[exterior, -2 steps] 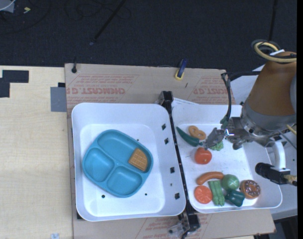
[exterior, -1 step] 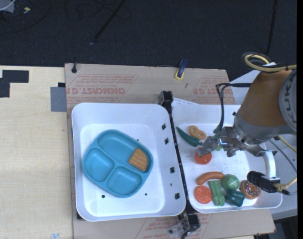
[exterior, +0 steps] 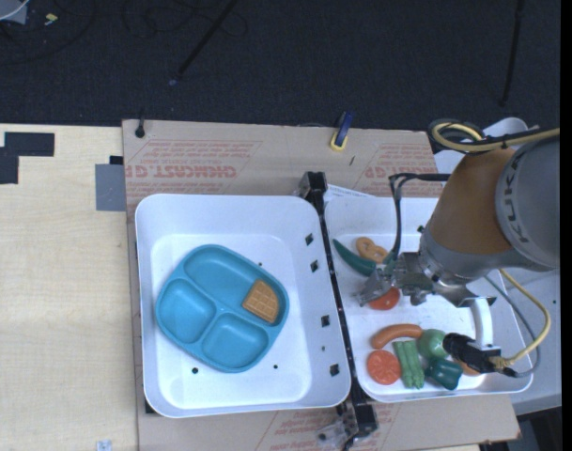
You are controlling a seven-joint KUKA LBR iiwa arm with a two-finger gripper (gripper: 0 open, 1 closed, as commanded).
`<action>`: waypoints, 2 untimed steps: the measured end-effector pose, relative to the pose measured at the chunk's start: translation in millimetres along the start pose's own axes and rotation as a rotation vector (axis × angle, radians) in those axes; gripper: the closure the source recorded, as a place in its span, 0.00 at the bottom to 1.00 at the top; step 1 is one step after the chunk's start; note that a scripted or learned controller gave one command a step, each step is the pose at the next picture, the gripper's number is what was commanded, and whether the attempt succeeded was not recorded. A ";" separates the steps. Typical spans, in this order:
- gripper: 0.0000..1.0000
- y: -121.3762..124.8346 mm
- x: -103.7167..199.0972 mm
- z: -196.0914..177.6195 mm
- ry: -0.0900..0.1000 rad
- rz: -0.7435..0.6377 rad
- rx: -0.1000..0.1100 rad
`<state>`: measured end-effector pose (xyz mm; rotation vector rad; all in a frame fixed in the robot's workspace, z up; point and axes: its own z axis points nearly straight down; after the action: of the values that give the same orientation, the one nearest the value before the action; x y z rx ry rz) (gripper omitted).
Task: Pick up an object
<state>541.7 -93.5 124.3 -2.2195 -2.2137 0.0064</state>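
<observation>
In the right bin (exterior: 534, 388), centre right of frame, the hand (exterior: 378, 287) is seen low over a red tomato slice (exterior: 386, 300), touching or just above. Finger opening cannot be told; no grasp is confirmed.

A pale wood counter (exterior: 51, 289) runs across the lower part, with dark grey patches (exterior: 23, 153) on its left side. A cardboard sheet (exterior: 229, 153) with red printing lies on it. Behind is dark carpet (exterior: 267, 45) crossed by thin cables (exterior: 210, 26).
</observation>
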 end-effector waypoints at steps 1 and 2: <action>0.00 -0.5 1.2 39.2 -0.001 -0.001 -0.002; 1.00 -0.7 -0.3 27.3 0.000 0.005 -0.001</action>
<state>540.8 -93.7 97.0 -2.2259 -2.2085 0.0051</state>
